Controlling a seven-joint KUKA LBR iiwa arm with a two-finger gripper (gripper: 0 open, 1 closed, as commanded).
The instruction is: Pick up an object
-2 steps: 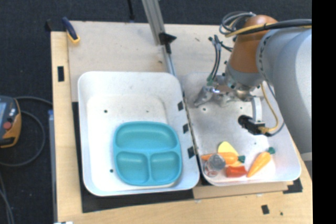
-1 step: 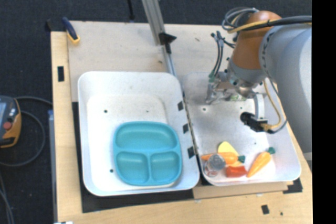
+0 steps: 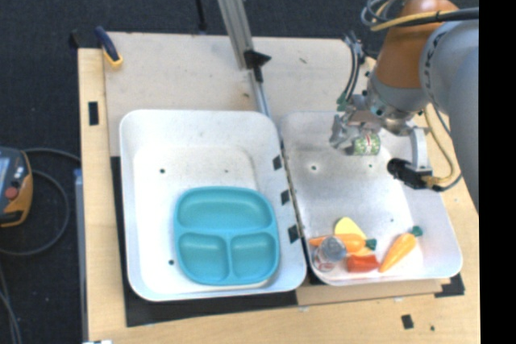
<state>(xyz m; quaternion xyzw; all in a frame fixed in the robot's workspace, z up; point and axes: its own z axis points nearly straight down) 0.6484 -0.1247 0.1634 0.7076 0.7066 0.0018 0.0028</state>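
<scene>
Nearest you, along the near edge of the right bin [image 3: 427, 209], sits a cluster of toy pieces: a carrot [image 3: 400, 250], a yellow piece [image 3: 350, 232], a red piece [image 3: 362, 262] and a greyish one [image 3: 329, 253], touching or just beside one another. The left bin [image 3: 153, 149] holds a blue divided tray [image 3: 226, 235]. Up at the far side of the right bin, the jaws [image 3: 357, 138] hang low, and a small green-and-white object [image 3: 367, 144] shows right at their tips. You cannot tell from this slant whether the jaws are closed on it or merely beside it, nor how wide they stand. If that object is your target, make sure it sits centred between the jaws before lifting, then rise straight and slowly. If the grasp is empty, the carrot, lying slightly apart from the cluster, looks the easier pick.
</scene>
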